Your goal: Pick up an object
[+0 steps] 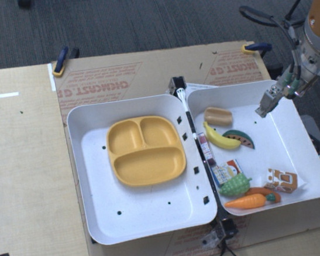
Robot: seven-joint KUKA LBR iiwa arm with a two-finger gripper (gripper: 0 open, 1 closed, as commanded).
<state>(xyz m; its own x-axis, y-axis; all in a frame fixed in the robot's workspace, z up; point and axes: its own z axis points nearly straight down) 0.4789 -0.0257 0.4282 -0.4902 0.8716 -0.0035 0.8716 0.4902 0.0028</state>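
Approach step: nothing picked up yet.
My gripper (267, 103) hangs over the right bin (302, 128), grasp state not discernible. Nearest targets, bread roll (218, 115) and banana (220, 138), lie leftward; next move requires lateral alignment, then descent.

**Plastic on cardboard**

Both white bins (93, 181) look like smooth, slightly glossy plastic. The yellow divided plate (146, 150) has a matt, soft sheen. The cardboard sheet (112, 81) beneath is dull brown paperboard. The banana (220, 138) and carrot (245, 202) seem moulded plastic, possibly rubbery.
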